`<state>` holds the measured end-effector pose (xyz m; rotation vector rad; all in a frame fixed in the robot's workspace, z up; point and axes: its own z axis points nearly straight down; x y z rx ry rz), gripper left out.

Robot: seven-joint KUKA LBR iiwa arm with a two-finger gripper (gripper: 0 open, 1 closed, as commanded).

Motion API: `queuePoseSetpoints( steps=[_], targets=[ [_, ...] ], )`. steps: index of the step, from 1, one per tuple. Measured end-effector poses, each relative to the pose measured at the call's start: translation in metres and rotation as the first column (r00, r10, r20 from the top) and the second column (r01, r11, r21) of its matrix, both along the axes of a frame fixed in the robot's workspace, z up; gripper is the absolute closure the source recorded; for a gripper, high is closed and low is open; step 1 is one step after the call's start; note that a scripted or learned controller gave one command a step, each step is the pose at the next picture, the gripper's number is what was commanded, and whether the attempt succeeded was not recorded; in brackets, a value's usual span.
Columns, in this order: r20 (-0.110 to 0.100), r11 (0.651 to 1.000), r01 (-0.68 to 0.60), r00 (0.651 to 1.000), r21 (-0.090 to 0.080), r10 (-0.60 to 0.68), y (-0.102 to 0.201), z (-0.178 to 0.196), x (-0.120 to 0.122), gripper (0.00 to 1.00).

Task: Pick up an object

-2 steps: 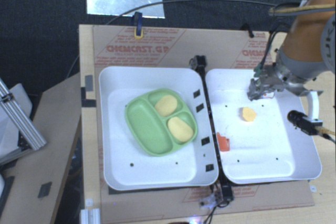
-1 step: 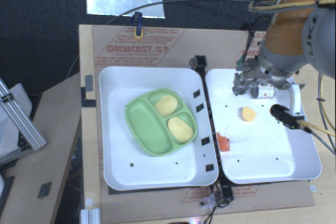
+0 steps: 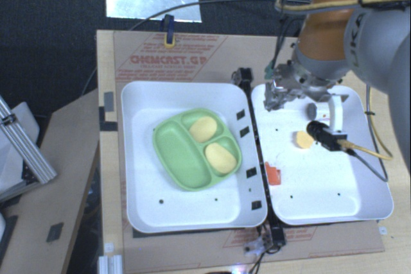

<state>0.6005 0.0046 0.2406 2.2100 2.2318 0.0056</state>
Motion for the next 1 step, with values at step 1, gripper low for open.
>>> queuePoseSetpoints(
  steps=[1],
  targets=[
    [0.0,1.0,0.0,1.0,0.0,0.0,0.0556,0.0035,0.0123,1.0]
  ],
)
